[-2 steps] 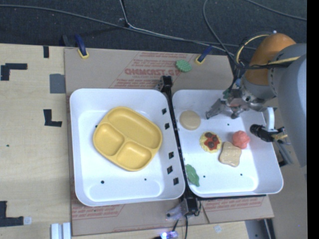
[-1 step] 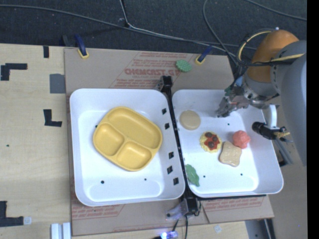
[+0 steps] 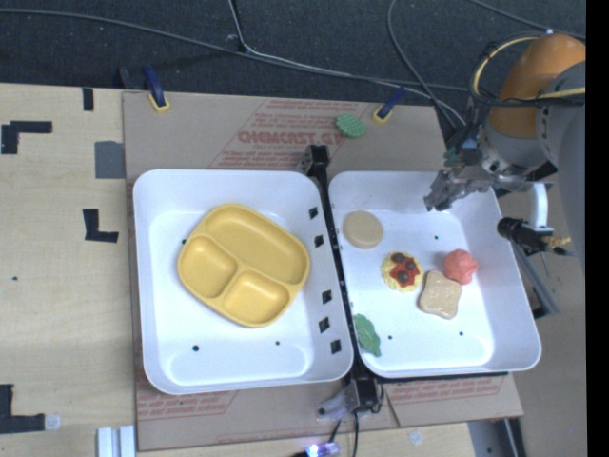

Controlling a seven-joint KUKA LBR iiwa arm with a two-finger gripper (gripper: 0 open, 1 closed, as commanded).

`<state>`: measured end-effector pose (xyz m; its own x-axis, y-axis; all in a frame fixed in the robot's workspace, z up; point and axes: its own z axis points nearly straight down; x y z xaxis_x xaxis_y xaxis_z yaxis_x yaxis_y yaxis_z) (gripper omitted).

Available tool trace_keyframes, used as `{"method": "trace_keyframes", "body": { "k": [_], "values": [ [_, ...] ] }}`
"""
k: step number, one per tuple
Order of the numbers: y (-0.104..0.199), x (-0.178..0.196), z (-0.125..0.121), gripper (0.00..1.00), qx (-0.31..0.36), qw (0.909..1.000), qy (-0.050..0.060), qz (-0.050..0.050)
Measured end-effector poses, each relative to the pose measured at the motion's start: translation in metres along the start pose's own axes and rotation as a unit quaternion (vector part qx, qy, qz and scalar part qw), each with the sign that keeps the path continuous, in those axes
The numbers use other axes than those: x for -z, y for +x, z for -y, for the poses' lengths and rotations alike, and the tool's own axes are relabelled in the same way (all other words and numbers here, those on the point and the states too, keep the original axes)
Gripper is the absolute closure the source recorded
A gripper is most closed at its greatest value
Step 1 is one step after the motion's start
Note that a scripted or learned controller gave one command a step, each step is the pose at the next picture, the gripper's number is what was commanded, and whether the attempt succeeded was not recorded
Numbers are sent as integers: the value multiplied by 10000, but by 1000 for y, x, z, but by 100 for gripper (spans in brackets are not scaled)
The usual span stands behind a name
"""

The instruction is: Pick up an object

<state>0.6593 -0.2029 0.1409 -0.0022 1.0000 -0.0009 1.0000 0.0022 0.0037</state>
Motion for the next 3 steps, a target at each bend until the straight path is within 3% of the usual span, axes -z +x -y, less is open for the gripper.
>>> {"method": "trace_keyframes", "body": {
  "k": [1,2,3],
  "values": [
    [-6,46,-4,100,4,10000,-5,3],
    [-5,61,-4,100,-1,10000,16,-6],
    [53,68,16,100,16,10000,21,-10]
  ]
}}
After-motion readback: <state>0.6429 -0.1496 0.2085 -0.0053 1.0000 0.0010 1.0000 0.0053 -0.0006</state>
